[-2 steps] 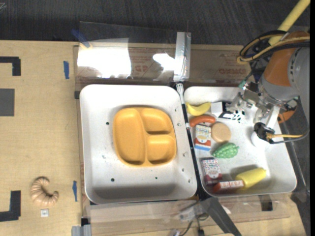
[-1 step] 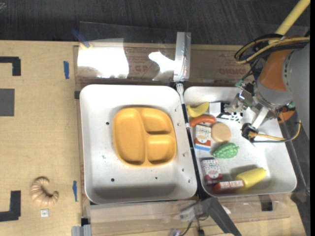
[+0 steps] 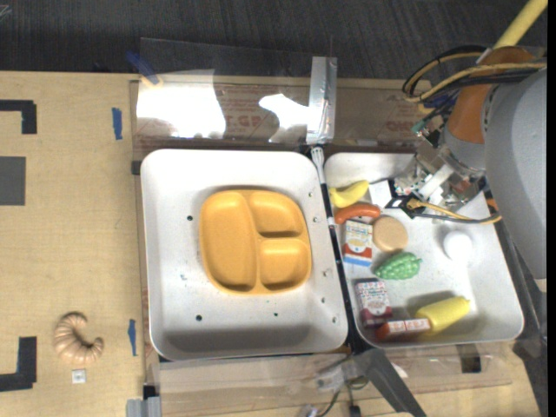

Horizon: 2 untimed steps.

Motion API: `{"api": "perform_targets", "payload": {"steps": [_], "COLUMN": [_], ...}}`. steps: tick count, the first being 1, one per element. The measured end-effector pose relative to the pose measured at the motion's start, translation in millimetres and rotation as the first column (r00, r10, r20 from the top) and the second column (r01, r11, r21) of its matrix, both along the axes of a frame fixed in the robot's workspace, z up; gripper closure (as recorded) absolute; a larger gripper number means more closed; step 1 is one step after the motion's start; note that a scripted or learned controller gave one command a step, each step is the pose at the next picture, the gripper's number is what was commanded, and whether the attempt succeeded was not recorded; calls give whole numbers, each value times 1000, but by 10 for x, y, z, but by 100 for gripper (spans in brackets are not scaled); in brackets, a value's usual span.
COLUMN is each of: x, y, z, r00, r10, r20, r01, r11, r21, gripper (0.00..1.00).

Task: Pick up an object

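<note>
Lying in the right bin, the pickable items sit mostly along its left half: a yellow banana-like piece at the top, a red-orange piece just below it, a small carton touching a tan round disc, a green bumpy item under the disc, a dark red packet lower down, and a yellow oblong piece with a red bar near the front wall. A white round item rests apart toward the bin's right side. The left bin holds 1 yellow-orange 3-compartment tray, roughly centred.

Both bins rest on a tan cardboard-coloured bench w/ black and blue tape marks; a croissant-shaped item lies on the bench, well left of the bins. A clear plastic sheet stands behind the left bin; dark carpet-like floor lies beyond.

The gripper is over the right bin's upper area, near the banana-like piece and red-orange piece, just right of them, w/ the disc below it. Whether it grasps anything, or is released or clenched, can't be told; nothing is seen between its tips. The grey arm comes in from the right, orange band above the wrist, cables looping over it.
</note>
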<state>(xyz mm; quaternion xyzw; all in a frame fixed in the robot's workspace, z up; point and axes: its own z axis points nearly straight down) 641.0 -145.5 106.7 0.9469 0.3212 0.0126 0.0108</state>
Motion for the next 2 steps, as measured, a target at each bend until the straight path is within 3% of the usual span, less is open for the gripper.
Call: {"api": "perform_targets", "payload": {"steps": [1,2], "x": [-62,137], "y": [385,-98], "z": [2,562], "r00": [913,899], "r10": [-409,-438], "r20": [14,-26], "r01": [409,438], "r11": [913,899], "r21": [18,14], "gripper": [0,0]}}
